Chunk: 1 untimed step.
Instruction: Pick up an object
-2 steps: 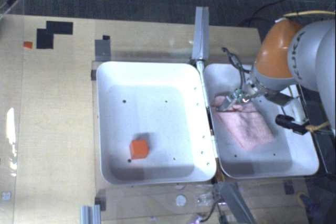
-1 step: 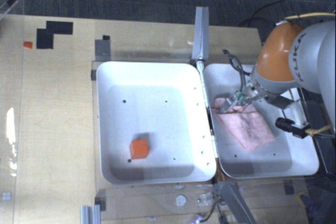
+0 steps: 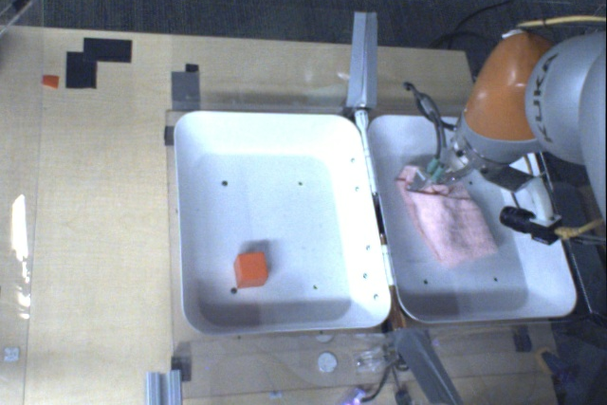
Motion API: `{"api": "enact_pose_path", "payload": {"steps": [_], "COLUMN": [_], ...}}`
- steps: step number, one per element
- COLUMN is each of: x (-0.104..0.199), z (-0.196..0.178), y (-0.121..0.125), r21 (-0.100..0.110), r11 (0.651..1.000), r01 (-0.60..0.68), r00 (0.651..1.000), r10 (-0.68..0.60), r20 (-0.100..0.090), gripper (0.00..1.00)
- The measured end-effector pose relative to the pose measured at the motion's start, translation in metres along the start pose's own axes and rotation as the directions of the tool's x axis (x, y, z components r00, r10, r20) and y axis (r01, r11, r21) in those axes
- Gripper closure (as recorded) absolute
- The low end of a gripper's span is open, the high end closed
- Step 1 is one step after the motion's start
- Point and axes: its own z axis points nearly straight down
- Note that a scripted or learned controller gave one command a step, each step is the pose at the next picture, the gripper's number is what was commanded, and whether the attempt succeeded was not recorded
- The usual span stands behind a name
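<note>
Your gripper (image 3: pixel 442 174) sits on the pink cloth's (image 3: pixel 453 223) top edge in the right bin (image 3: pixel 493 299). Finger spread: cannot tell. Orange block (image 3: pixel 251 269) lies in the left bin (image 3: pixel 275 147).

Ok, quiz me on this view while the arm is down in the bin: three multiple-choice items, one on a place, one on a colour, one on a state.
1. Where does the block lie?
A. in the left bin, toward its near left corner
B. in the right bin, beside the cloth
C. on the bench outside both bins

2. What colour is the cloth?
A. blue
B. pale pink
C. black

3. How does the cloth lie?
A. hanging in the air, clear of the bin
B. draped over the wall between the bins
C. on the right bin's floor, with the pincer at its far end

Answers:
1 A, the orange block sits on the left bin's white floor.
2 B, it reads pale pink against the white.
3 C, most of it lies flat on the floor, under the arm's tip.
</note>
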Motion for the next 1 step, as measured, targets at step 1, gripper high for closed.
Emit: {"api": "enact_pose_path", "payload": {"steps": [1], "x": [0.0], "z": [0.0], "y": [0.0], "r21": [0.0], "r11": [1.0], "r01": [0.0], "r00": [1.0], "r10": [0.0], "r20": [0.0], "gripper": [0.0]}}
